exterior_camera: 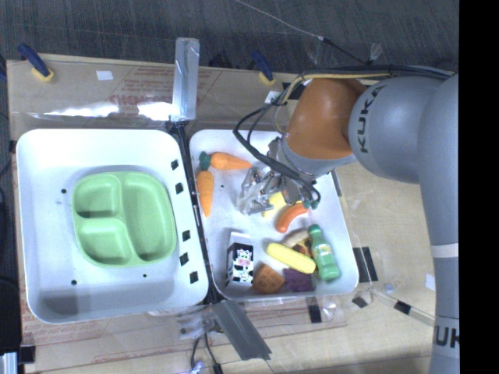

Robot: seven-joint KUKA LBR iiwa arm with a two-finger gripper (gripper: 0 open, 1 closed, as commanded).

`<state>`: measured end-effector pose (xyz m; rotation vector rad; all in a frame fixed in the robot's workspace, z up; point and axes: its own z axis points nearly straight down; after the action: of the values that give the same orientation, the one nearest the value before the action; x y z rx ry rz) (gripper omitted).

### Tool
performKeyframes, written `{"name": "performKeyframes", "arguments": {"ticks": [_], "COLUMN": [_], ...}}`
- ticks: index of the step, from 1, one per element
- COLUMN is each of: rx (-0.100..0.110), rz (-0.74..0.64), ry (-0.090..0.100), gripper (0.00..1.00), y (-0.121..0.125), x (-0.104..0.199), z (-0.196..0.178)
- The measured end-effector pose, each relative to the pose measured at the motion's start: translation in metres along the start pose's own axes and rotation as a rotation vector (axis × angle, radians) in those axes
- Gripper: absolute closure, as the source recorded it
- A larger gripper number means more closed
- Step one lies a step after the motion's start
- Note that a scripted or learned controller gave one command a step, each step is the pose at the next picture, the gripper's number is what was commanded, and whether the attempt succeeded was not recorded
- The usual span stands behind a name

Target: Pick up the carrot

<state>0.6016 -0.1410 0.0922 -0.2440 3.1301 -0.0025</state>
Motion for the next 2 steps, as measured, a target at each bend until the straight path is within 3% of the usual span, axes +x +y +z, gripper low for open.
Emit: {"name": "performKeyframes", "arguments": {"ticks": [1, 2], "rx": [-0.003, -0.002], "rz": [0.090, 0.090], "ry": [0.002, 0.001], "gripper": [1.00, 0.00], "y": [0.0468, 0.0464], "x": [0.0537, 0.0533], "z": [0.0001, -0.0002]}}
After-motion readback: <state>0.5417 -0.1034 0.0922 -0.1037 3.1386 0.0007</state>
